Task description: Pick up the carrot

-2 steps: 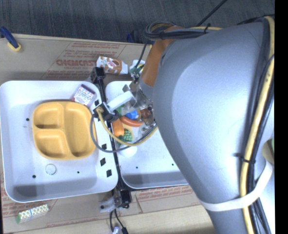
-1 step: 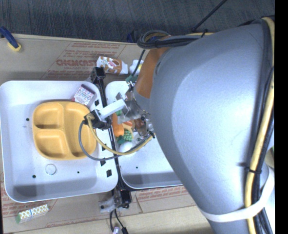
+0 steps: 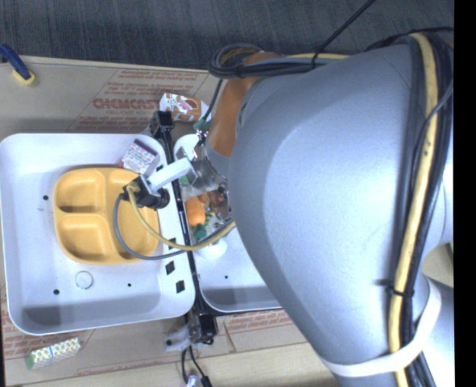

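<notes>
You are seeing the gripper (image 3: pixel 203 182) hanging at the frame's centre, tucked under the grey arm (image 3: pixel 342 176), so you cannot tell whether it is spread or clamped. The carrot (image 3: pixel 196 211) is lying just below it, at the right bin's (image 3: pixel 229 301) left edge. Further left, a yellow tray (image 3: pixel 84 216) is sitting in the left bin (image 3: pixel 12 216).

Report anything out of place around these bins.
Two small packets lie on the cardboard outside the left bin: a brown-and-white packet beyond its far right corner, and a green-and-white packet off its near left corner. Nothing looks spilled or damaged.
</notes>
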`<state>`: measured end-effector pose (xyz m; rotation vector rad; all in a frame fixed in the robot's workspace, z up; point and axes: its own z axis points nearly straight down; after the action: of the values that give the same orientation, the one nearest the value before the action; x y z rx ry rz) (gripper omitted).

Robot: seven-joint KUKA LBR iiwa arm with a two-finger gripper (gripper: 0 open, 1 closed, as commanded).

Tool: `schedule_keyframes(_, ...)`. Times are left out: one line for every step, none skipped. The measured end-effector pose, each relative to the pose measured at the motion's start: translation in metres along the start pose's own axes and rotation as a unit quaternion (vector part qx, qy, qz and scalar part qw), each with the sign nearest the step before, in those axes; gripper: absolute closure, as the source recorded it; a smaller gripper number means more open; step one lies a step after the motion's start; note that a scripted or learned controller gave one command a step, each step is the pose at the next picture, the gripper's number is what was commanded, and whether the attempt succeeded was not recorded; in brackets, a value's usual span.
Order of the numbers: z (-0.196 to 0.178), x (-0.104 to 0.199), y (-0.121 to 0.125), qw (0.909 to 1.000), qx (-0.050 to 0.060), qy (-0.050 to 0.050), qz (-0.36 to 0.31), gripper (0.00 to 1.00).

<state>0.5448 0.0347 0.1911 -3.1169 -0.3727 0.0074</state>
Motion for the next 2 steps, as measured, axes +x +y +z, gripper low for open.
schedule_keyframes(0.0,-0.04,0.043,1.0,0.001,-0.001,0.009,0.0)
schedule_keyframes(0.0,-0.032,0.065,0.9997,0.001,0.0,-0.023,0.0)
